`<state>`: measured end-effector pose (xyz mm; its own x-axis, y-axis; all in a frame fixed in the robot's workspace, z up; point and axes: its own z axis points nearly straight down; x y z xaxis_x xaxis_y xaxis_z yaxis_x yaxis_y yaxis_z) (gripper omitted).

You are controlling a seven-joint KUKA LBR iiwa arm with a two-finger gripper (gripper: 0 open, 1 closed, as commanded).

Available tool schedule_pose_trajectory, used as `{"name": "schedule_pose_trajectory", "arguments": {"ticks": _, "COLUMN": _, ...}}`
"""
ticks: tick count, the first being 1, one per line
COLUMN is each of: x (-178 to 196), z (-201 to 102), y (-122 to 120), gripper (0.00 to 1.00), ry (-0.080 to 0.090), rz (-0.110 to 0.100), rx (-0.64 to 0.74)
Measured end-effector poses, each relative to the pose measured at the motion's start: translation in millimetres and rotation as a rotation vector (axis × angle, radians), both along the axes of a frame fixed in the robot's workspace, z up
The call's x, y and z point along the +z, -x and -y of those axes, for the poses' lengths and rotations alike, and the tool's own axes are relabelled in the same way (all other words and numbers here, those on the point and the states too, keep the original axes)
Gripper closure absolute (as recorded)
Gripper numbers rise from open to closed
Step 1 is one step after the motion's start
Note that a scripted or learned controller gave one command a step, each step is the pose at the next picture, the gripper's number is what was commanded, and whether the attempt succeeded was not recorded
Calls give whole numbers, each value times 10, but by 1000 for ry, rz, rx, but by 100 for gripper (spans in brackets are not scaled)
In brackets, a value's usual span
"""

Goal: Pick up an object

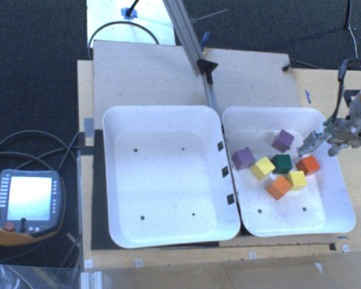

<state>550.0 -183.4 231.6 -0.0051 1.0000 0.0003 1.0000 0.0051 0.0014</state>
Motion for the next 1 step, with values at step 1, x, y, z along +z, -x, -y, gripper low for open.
{"name": "schedule_pose_trajectory", "arguments": {"ticks": 1, "x": 2, "z": -1, "y": -1, "gripper": 0, "ry": 0, "rz": 1, "rx": 0}}
